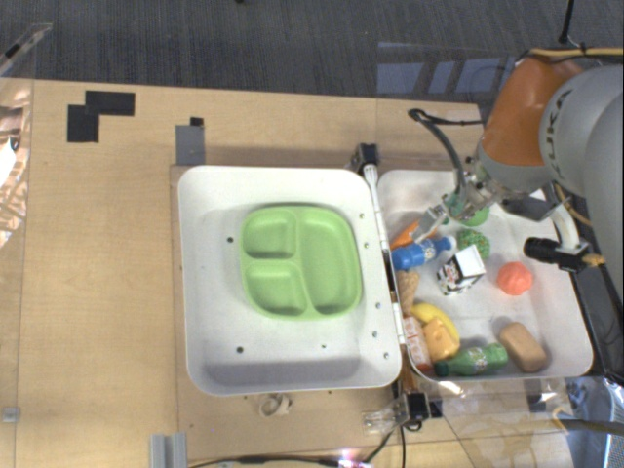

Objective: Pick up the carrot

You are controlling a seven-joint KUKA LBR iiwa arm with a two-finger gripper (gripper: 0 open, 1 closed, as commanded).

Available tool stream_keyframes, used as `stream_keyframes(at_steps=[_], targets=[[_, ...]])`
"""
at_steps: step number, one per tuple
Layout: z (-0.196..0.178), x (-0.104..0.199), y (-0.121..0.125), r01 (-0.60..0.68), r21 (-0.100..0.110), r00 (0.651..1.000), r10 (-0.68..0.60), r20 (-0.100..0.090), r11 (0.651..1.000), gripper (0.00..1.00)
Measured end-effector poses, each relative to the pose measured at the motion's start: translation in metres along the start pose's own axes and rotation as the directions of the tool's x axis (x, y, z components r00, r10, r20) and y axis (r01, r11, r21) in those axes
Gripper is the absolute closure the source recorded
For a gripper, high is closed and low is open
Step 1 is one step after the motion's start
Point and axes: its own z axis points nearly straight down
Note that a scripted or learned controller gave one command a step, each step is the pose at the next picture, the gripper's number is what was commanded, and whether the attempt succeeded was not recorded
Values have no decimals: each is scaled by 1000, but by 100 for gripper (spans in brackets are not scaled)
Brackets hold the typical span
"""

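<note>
- Nearest the camera, at the bottom edge of the bench (97, 310), loose cables trail below the two bins.
- In the near end of the right bin (575, 354) lie a green bottle (475, 360), a tan bread-like piece (522, 345) just beside it, and a yellow banana (436, 326).
- The left bin (210, 359) carries a green divided plate (297, 261) near its middle.
- Mid-way up the right bin sit an orange-red ball (515, 279), a small white and black item (462, 270), and a blue bottle (421, 254) lying against the left wall.
- The carrot (407, 233) lies just beyond the blue bottle, by the left wall of the right bin, slanted; only its orange end shows clearly.
- The jaws (436, 220) are low over that spot, just right of the carrot; whether they are spread or pressed together cannot be told, and no carrot is seen between them.
- A green round item (473, 240) sits just beside the jaws.
- Farthest back, the grey arm with its orange band (517, 115) reaches in from the right; black squares (97, 113) mark the far left of the bench.
</note>
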Motion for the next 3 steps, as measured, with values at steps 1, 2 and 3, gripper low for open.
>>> stream_keyframes(at_steps=[1,2,3], targets=[[16,-8,4,-554,-4,832,554,0,832,0],[41,9,3,-636,-1,772,636,1,772,0],[27,8,7,-627,-10,779,627,2,779,100]])
